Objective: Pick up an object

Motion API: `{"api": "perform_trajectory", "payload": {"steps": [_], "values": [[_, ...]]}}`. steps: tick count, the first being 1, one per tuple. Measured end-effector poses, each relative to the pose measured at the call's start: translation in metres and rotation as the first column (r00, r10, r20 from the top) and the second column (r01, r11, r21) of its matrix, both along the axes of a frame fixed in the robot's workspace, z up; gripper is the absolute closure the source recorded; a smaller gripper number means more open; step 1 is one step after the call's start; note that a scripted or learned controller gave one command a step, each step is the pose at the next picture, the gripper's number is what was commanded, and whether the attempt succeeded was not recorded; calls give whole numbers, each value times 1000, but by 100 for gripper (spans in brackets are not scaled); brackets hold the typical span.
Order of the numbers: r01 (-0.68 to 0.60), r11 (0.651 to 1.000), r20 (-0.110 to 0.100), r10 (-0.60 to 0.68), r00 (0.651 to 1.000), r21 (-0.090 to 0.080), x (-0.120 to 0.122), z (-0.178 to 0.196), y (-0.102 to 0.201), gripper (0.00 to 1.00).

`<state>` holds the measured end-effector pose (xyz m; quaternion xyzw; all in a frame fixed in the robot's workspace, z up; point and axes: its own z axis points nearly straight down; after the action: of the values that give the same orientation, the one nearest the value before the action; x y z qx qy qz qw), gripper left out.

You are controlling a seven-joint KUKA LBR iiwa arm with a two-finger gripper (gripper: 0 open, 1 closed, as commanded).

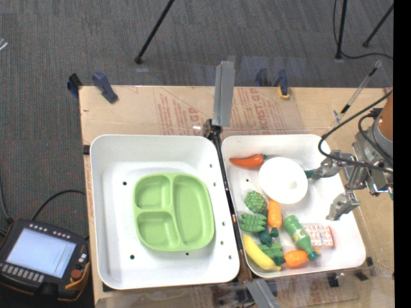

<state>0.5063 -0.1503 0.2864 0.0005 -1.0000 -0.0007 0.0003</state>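
Pick not done — hand (338,188) spread open, gripping nothing, at the right bin's (357,239) edge; toys untouched, grasp and lift left.

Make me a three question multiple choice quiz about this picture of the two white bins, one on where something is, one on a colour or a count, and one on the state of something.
1. Where does the divided green plate lie?
A. In the left bin
B. In the right bin
C. On the floor

2. What colour is the round plate among the toy food?
A. Blue
B. White
C. Black

3. How does the green bottle stand?
A. Upright on its base
B. Lying on its side
C. Gripped in the tool

Answers:
1. A, as the green plate sits in the middle of the left bin.
2. B, as the round plate is white, beside the red chilli.
3. B, as the bottle lies flat on the floor of the right bin, apart from the tool.
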Motion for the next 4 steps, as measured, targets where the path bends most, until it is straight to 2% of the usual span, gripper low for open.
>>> {"api": "perform_trajectory", "payload": {"steps": [1, 2, 3, 4], "values": [[-206, 979, 5, 206, 979, -3, -21, -194, 38, 0], [-274, 962, 2, 274, 962, 0, 13, -199, 72, 0], [-282, 959, 2, 282, 959, 0, 14, -190, 74, 100], [121, 993, 8, -121, 993, 0, 0, -71, 113, 100]]}}
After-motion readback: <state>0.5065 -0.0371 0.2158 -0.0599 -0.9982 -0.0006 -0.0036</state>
